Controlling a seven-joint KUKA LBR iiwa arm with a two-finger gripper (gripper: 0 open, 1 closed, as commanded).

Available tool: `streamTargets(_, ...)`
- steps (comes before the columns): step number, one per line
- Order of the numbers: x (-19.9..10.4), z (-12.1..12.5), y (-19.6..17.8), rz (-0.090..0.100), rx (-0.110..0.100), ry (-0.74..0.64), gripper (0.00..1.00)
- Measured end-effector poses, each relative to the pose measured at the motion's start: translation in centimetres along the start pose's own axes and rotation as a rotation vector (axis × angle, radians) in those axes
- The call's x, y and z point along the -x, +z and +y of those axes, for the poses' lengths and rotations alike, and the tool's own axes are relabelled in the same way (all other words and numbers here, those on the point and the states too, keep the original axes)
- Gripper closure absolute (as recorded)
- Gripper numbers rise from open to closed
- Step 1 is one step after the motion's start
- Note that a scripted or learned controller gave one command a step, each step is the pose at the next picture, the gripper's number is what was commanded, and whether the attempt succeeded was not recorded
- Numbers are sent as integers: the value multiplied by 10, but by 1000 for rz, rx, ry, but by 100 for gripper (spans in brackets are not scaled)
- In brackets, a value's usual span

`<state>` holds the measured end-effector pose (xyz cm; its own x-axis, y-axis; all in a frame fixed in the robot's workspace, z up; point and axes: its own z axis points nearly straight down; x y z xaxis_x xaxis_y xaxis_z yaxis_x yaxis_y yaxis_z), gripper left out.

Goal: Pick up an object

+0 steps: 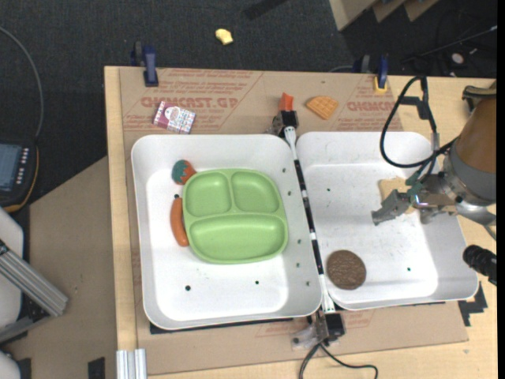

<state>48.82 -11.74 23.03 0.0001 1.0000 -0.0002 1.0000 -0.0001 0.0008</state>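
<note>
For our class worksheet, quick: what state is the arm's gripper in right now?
Gripper: over the right bin, nothing visibly between its fingers; open or closed cannot be told.

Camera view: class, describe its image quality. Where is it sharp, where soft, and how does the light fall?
Camera view: even, soft overhead light with faint shadows; the green plate and brown cookie look sharp; the gripper looks slightly blurred; the white bins are bright, near washed out; the dark floor at top stays dim.
</note>
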Motion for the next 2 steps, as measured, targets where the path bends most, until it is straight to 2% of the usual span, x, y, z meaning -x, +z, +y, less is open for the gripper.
streamTargets(1,40,105,56,-4,10,-2,0)
streamTargets(2,78,113,90,-2,3,0,0)
